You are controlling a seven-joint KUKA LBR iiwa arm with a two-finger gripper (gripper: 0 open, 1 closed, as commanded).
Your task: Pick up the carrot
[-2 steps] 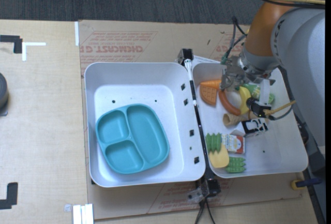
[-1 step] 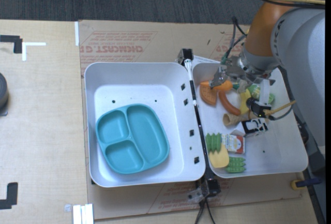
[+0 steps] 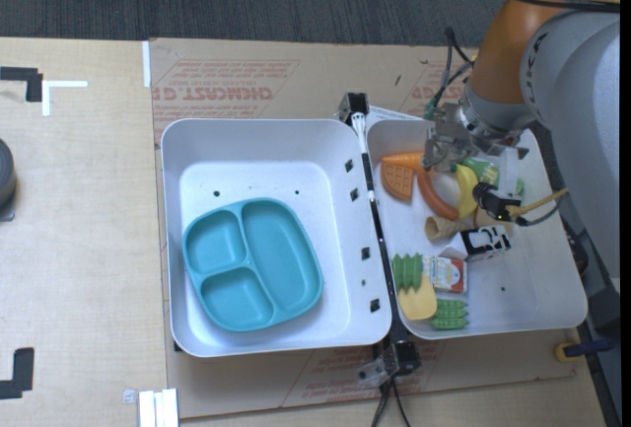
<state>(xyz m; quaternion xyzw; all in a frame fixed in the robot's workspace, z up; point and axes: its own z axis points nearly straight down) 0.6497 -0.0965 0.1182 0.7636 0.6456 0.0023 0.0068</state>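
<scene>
Nearest me, along the near wall of the right bin [image 3: 552, 317], I see green pea pods [image 3: 451, 314] beside a yellow piece [image 3: 418, 302] and a small carton [image 3: 447, 271]. Farther in, the carrot [image 3: 401, 175] lies at that bin's far left, by the divider. The gripper [image 3: 441, 151] hangs just right of the carrot; I judge its long axis runs roughly left-right, but which end is the tip is unclear, and I can't tell how the gripper is set.

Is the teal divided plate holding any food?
Empty: the teal plate shows three bare compartments; it lies flat in the left bin.
</scene>
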